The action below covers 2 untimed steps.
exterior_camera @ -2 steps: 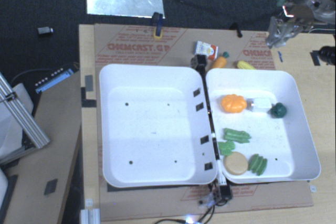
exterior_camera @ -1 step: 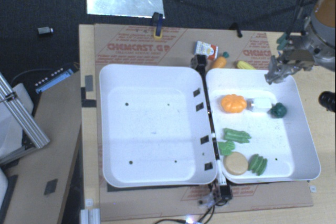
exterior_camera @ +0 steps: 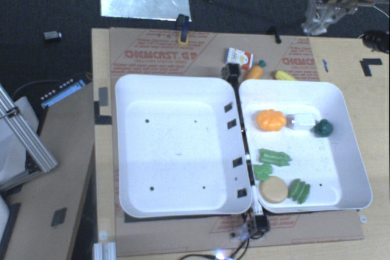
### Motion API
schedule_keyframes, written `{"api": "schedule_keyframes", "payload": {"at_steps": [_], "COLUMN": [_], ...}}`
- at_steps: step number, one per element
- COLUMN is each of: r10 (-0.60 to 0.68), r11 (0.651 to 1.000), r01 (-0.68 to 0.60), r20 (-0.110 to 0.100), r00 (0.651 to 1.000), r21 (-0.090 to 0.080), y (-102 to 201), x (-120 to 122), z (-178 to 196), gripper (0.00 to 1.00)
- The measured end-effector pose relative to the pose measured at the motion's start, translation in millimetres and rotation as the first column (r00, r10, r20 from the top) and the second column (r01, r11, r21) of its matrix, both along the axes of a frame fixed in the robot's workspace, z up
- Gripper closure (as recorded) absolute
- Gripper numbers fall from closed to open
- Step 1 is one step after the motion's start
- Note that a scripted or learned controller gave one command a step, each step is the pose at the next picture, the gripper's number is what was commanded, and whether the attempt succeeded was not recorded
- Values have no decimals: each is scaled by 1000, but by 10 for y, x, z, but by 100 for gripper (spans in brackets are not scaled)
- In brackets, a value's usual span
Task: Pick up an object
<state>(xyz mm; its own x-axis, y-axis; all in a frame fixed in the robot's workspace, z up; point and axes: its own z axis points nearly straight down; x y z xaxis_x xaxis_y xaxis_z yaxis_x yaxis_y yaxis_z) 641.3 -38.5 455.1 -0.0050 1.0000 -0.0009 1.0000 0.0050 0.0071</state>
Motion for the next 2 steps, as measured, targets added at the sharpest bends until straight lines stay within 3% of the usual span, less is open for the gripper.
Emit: {"api": "schedule_keyframes", "payload": {"at_steps": [1,2], "r10": [-6,-5], "r11": [1000,1000], "r01": [6,5], "r20": [-2,-11], "r00": [1000,1000], "r21": [-2,1], "y": [-394,-338], "x": [280,-330], "z": [114,-348], "gripper": [100,100]}}
